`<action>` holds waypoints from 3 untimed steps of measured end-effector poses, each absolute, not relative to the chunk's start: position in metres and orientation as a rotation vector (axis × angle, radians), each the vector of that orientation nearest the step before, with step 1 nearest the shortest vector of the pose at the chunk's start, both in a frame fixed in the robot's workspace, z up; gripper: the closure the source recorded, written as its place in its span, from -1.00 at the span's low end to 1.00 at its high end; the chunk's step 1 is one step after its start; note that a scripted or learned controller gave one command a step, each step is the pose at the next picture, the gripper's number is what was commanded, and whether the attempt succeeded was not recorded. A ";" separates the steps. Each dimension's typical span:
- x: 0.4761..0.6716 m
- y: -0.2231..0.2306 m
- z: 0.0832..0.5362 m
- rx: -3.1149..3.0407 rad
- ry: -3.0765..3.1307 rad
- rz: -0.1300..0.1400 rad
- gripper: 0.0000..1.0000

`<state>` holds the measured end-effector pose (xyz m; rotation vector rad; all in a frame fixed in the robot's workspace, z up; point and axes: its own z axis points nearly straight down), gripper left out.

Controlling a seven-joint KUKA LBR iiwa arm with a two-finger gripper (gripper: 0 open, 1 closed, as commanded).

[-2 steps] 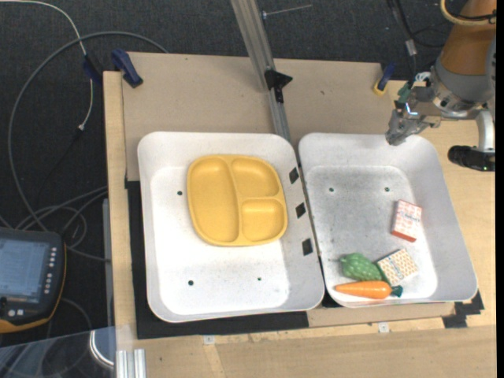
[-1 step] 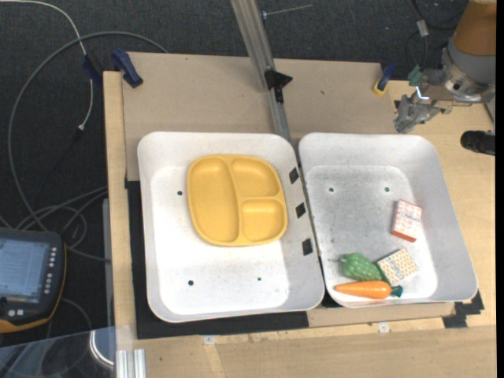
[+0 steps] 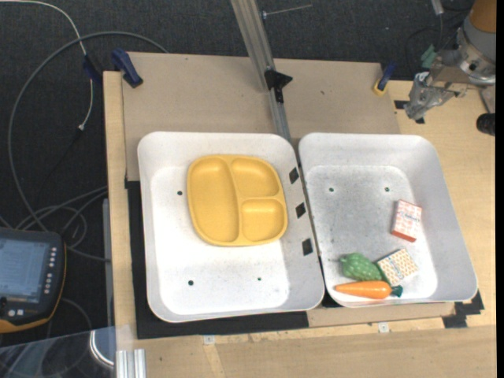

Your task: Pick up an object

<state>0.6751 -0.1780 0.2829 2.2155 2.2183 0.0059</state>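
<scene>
The pincer (image 3: 423,101) hangs at the table's far right corner, above bare wood just outside the far right corner of the right-hand bin. It is small and partly blurred, so whether it stands open or closed cannot be told; nothing is seen held in it, and it is well apart from every loose object. The grey arm with its orange band (image 3: 482,22) rises behind it toward the right edge of the view.

The right-hand shallow white plastic bin (image 3: 346,152) holds four things, all gathered toward its near right corner. A small pink-and-white rectangular carton (image 3: 406,220) lies near the right wall. Nearer the front, a second small carton with a chequered yellow pattern (image 3: 398,266) lies tilted, just beside a lumpy green toy vegetable (image 3: 361,267) on its left. An orange toy carrot with a green tip (image 3: 364,290) lies lengthwise along the near wall, just below those two.

The left-hand shallow white plastic bin (image 3: 165,282) carries a yellow plastic plate divided into three compartments (image 3: 236,199), set toward its far right corner.

The pale wooden table (image 3: 205,93) bears both bins side by side. A slanted metal pole (image 3: 256,34) comes down at the far edge between the bins. Blue clamps (image 3: 126,66) grip the table's far left corner.
</scene>
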 end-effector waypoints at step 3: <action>0.603 -0.018 0.284 2.218 2.232 0.000 1.00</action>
